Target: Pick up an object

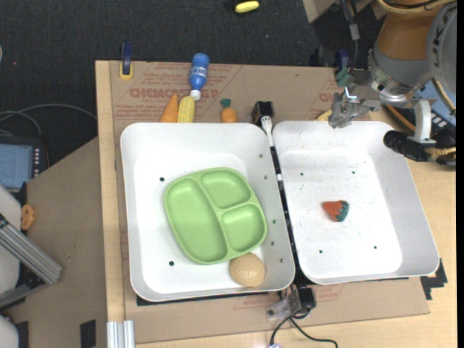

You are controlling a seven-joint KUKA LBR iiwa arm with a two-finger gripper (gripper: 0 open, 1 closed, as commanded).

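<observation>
Two white bins sit side by side on the surface [217, 75]. The left bin [141, 216] holds one green divided plate [214, 214] and one tan ball [247, 270], the ball touching the plate's near edge. The right bin [391, 230] holds one small red-and-green object [336, 210] (possibly a toy strawberry), lying alone near the bin's middle. Beyond the bins, on the surface: one blue-capped bottle [198, 74], one corn cob [186, 109], two orange carrot-like pieces [228, 112]. The pincer [343, 114] hangs over the right bin's far rim, grasping nothing visible; open or clenched, cannot tell. The red-and-green object lies well apart from it, nearer the camera.
</observation>
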